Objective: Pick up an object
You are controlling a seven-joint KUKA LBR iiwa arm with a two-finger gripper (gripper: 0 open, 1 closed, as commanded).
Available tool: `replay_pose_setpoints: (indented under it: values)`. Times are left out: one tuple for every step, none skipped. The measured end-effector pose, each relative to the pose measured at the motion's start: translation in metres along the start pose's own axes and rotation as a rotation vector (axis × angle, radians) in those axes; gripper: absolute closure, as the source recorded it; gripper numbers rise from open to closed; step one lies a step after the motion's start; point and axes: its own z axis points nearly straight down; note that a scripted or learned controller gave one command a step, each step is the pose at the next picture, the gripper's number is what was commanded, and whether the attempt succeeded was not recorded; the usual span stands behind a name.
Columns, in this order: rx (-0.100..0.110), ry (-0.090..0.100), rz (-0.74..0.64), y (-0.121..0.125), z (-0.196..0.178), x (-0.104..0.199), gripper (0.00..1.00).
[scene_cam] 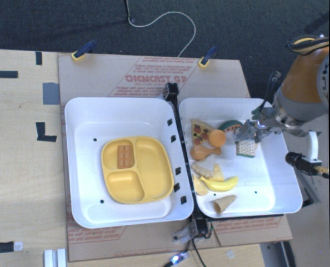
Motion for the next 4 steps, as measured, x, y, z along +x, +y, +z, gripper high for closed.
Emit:
replay_pose_setpoints:
  values:
    - [-0.001, 0.0, 0.0, 0.001, -0.043, 0.001, 1.0]
    - [0.004, 0.002, -0.004, -0.009, -0.051, 0.055, 1.0]
    - [0.006, 0.001, -0.003, -0.014, -0.032, 0.091, 1.0]
    - [0.003, 0.001, -0.002, -0.02, -0.044, 0.105, 1.0]
